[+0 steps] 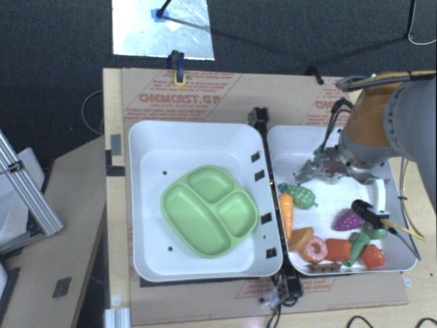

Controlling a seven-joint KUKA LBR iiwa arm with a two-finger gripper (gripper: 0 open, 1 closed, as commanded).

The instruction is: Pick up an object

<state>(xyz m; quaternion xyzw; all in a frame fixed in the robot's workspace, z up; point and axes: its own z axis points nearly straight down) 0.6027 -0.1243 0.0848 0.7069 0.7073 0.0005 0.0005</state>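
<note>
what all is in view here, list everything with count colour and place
bins: 2, white, side by side on the bench
divided plate: 1, light green, three compartments, in the left bin
carrot: 1, orange, right bin against its left wall
leafy vegetable: 1, green, right bin, just above the carrot
grapes: 1 bunch, purple, middle of the right bin
donut: 1, pink icing, front of the right bin
bread piece: 1, tan, beside the donut
red and orange toy foods: number hard to tell, front right of the right bin
clamp: 1, blue and yellow, back edge of the board
foil sheet: 1, silver, floor behind the bench
arm: 1, grey with orange band, over the right bin
gripper: 1, dark, low in the right bin's back part
</note>
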